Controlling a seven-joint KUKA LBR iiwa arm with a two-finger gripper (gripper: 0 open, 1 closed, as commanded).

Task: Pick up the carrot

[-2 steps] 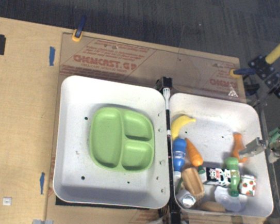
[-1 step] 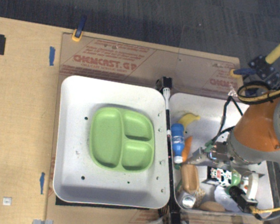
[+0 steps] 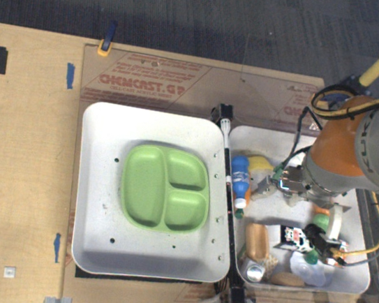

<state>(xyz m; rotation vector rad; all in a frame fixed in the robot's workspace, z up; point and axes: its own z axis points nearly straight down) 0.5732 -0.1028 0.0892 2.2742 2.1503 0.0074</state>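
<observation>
Clutter crowds the near end of the right bin (image 3: 360, 277): a silver can (image 3: 254, 270) in the near left corner, a tan roll (image 3: 256, 240) just behind it, and a brown lump (image 3: 288, 278) beside what may be a clear plastic bottle (image 3: 310, 273) along the near wall. Behind these lies a small black, white and red card (image 3: 293, 235). The carrot (image 3: 321, 220), a short orange piece with a green top, sits farther back toward the bin's right side, partly hidden under the wrist. The gripper (image 3: 269, 185) hangs over the bin's middle, left of the carrot and apart from it; whether it is released or clenched cannot be told. Just left of it a blue bottle (image 3: 240, 178) lies along the left wall, with a yellow object (image 3: 261, 164) behind. The left bin (image 3: 105, 127) holds a green divided plate (image 3: 166, 187). Beyond both bins lies cardboard (image 3: 151, 78) with red print.
</observation>
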